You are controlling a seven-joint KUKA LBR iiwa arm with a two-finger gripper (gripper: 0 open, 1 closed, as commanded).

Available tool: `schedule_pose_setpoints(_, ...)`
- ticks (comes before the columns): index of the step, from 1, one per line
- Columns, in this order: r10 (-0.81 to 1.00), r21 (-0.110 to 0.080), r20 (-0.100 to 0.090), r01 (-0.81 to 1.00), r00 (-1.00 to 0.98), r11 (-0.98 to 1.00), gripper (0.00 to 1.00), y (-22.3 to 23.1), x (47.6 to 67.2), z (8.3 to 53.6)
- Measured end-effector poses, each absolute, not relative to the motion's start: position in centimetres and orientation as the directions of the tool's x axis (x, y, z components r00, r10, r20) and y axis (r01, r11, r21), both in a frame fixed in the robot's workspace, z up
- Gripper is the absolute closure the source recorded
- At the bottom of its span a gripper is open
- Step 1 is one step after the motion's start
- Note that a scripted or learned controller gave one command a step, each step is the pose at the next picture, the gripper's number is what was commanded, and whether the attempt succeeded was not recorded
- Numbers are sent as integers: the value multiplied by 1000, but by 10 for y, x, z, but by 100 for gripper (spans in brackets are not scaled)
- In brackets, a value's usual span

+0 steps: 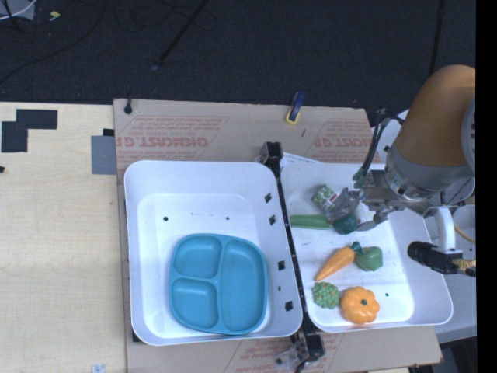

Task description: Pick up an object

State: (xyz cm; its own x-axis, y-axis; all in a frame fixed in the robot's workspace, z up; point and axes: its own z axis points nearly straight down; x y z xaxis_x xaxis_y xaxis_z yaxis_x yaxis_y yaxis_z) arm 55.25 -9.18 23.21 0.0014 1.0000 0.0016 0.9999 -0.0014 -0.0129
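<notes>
- Objects for picking are gathered in the right bin [435, 305], within the arm's reach from the right; the left bin [140, 208] is taken up by a blue divided plate [217, 282], laid flat toward its near side.
- Arm [439, 130] is lowered over the far part of the right bin, so that the gripper [359, 208] is set down among the far items — a placement judged to suit a grasp there.
- Pumpkin [359, 305], orange and round, is placed at the near edge, just beside a small green broccoli [326, 294].
- Carrot [335, 263] is laid at a slant mid-bin, with a green pepper-like piece [370, 259] touching its leafy end.
- Long green vegetable [311, 221] is laid along the divider side.
- Small green can [324, 199] and a dark teal item [345, 224] are found right at the gripper; whether the fingers are apart or clamped cannot be told — they are blurred against these pieces, so no hold is claimed.
</notes>
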Motion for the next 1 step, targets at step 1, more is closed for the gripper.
schedule_pose_setpoints(1,1000,-3,1,1000,0,0,0,-92,555,238)
